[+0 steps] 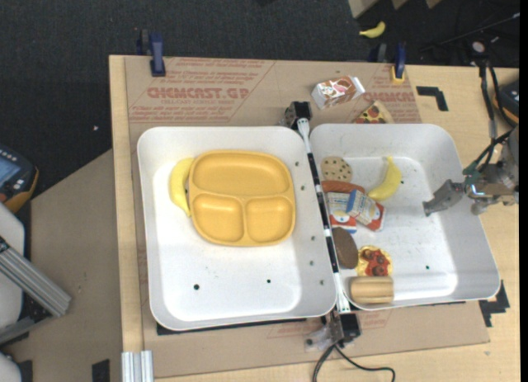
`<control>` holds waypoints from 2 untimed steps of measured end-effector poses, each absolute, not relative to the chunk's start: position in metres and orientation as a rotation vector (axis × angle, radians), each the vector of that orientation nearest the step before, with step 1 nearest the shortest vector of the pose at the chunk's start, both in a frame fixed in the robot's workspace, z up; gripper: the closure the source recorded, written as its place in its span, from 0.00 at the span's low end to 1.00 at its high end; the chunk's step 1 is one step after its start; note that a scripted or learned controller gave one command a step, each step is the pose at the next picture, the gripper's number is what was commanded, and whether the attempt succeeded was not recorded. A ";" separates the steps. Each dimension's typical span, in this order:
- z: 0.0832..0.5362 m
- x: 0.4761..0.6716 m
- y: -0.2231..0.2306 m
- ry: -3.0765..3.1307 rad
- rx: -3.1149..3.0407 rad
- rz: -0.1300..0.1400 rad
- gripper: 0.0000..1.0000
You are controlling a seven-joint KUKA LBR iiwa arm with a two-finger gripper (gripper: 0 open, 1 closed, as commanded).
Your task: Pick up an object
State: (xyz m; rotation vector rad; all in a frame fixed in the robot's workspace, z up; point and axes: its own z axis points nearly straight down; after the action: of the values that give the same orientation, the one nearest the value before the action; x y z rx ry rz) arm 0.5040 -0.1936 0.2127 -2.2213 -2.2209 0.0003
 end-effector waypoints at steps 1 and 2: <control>0.081 0.619 -0.177 -2.233 -2.217 -0.005 0.00; 0.098 0.616 -0.180 -2.227 -2.223 -0.003 1.00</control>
State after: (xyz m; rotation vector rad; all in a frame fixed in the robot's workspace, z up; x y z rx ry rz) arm 0.6160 -0.1796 0.0980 -2.2226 -2.2272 -0.0032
